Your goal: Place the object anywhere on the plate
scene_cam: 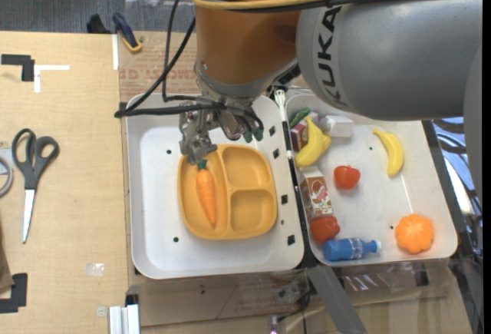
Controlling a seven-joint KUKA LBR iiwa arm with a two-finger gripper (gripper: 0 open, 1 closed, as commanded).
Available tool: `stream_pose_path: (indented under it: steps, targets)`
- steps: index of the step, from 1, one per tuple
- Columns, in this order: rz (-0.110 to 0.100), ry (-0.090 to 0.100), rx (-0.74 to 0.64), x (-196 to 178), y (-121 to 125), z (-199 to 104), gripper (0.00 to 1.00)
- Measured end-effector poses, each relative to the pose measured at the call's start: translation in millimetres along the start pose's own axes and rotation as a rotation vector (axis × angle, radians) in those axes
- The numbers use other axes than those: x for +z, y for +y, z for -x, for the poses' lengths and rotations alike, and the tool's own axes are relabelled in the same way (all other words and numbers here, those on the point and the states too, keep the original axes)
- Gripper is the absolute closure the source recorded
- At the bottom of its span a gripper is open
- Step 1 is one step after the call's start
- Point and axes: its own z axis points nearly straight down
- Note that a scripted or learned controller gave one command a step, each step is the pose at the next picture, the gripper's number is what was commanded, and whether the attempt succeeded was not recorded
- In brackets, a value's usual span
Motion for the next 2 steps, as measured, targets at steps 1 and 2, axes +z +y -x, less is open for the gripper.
stream_pose_path:
  steps: [1,2]
  targets:
    - [0.001,0.002,-0.261,86.4,9.7,-24.5,1.0]
    - [0.002,-0.001,-0.255,76.8,9.1,-23.3,1.0]
